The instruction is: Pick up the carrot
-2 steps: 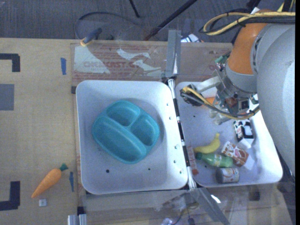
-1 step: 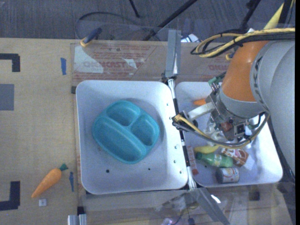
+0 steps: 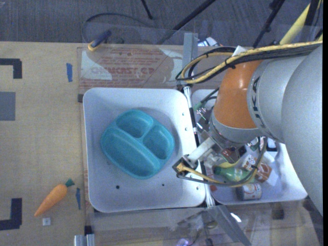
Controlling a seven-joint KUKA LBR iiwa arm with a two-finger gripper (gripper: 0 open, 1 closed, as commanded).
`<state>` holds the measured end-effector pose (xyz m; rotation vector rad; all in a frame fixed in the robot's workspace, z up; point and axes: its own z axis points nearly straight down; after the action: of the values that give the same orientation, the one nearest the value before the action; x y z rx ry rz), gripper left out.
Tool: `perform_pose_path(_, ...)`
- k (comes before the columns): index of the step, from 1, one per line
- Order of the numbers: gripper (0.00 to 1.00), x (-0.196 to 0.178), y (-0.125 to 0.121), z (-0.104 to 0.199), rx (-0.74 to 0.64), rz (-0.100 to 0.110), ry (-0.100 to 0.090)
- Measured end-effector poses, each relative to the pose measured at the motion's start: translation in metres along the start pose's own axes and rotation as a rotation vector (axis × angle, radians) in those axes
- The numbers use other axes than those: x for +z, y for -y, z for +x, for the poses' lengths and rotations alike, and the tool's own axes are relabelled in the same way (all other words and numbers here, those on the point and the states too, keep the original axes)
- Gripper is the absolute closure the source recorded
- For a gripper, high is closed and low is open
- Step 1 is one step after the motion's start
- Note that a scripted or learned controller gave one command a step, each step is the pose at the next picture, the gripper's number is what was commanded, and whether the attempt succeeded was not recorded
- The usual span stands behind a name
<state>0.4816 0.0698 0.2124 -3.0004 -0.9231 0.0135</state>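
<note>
Carrot (image 3: 52, 199) lies on the bench (image 3: 36, 152) outside the bins, just left of the left bin (image 3: 97, 188), near its lower corner, leaf end toward the bin. You see a teal plate (image 3: 137, 143) in that bin. Your arm (image 3: 241, 104) hangs over the right bin (image 3: 294, 186), above cluttered items; you cannot tell the gripper (image 3: 215, 160) state

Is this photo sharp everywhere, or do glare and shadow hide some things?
In the camera view, light is even and soft; the carrot on the bench and the blue plate look crisp. The arm looms large and slightly soft, shading the right bin. Clear plastic along the bottom edge catches pale glare. The pincer area is cluttered and hard to read.
</note>
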Motion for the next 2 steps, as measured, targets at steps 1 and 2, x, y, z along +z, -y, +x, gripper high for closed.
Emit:
perform_pose_path(1, 1.0, -0.001, 0.072, 0.045, -0.087, -0.003, -0.002)
perform_pose_path(2, 1.0, 0.078, 0.085, 0.053, -0.011, -0.001, 0.002)
